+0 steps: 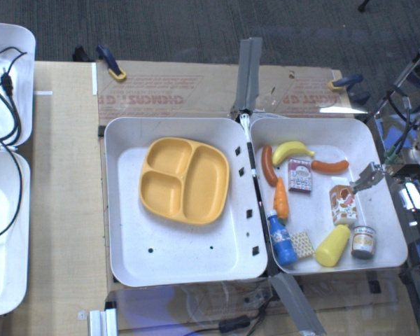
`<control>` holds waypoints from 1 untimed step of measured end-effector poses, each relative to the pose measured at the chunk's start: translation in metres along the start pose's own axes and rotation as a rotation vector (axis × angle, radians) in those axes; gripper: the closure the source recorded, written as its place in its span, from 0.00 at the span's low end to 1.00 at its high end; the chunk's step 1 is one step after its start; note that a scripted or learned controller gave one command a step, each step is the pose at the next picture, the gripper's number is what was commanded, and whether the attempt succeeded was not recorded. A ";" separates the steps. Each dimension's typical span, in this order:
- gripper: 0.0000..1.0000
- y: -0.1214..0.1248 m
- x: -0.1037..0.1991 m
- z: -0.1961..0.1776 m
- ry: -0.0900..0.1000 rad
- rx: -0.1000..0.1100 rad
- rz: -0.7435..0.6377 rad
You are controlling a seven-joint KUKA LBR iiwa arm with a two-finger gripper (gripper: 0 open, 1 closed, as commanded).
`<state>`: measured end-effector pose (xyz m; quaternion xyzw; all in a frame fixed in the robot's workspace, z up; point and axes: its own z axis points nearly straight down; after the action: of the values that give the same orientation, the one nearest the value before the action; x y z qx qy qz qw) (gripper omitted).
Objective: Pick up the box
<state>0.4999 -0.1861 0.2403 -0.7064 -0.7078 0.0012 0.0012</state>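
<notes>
A small red and white box [300,175] lies in the right bin [378,152], just below a banana [292,150]. A second carton-like box [343,205], white and brown with a red picture, lies further right. My gripper [367,178] hangs low over the right side of that bin, just above and to the right of the carton and close to the bin's right wall. Nothing is seen held in it. The arm behind it is mostly lost among the clutter at the right edge.
Also in the right bin are a red sausage [268,165], an orange sausage [330,164], a carrot [281,199], a blue bottle [281,240], a cracker [302,243], a yellow bottle [332,246] and a can [362,242]. A yellow divided plate [185,180] sits in the left bin [126,243].
</notes>
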 end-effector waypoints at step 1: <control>0.00 -0.004 0.002 0.054 0.000 0.000 0.063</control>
<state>0.4961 -0.1845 0.1863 -0.7285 -0.6850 0.0011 0.0012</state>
